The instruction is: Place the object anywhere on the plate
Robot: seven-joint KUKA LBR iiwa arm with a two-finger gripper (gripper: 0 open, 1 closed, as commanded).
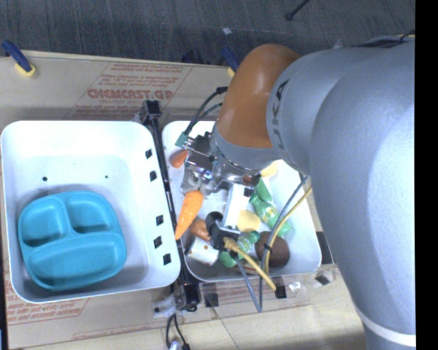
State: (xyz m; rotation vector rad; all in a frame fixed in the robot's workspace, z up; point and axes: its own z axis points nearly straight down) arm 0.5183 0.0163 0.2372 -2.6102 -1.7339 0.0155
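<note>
Camera view is showing the gripper [204,172] working low in the right bin [306,257], among a heap of toy food, and whether it is apart or together I cannot tell (the wrist is covering that part). An orange carrot [187,211] is lying just beside the tool against the bin's left wall, and it looks the likeliest object for this try, though nothing is visibly being held. The blue plate [71,238] is sitting in the left bin [73,141], well apart from the carrot. To do this pick well, the tool should be closing across the carrot's narrow width, keeping off the wall and the neighbouring brown piece [274,250], then lifting straight before crossing the divider.
</note>
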